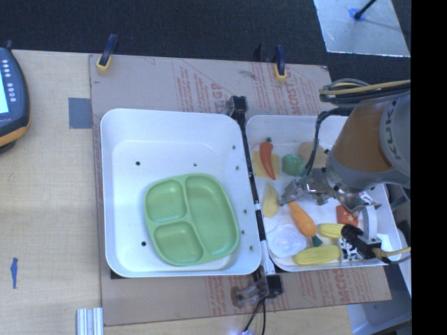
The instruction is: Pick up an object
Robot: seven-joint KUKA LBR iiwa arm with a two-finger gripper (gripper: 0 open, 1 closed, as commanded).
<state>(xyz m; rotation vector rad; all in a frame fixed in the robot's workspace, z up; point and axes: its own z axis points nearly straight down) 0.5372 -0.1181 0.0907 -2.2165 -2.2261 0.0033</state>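
The right bin holds several toy foods. Among them are a red-orange pepper, a green piece, a beige piece, an orange carrot, a pale yellow piece, a white round lid, two yellow pieces and a red piece. My gripper hangs low over the middle of this bin, just above the upper end of the carrot and below the green piece. The arm's wrist hides the bin's right part.
The left bin holds a green divided plate. A black divider clamp sits between the bins. Blue-and-yellow clamps pin the cardboard at the back. A handheld pendant lies at the far left.
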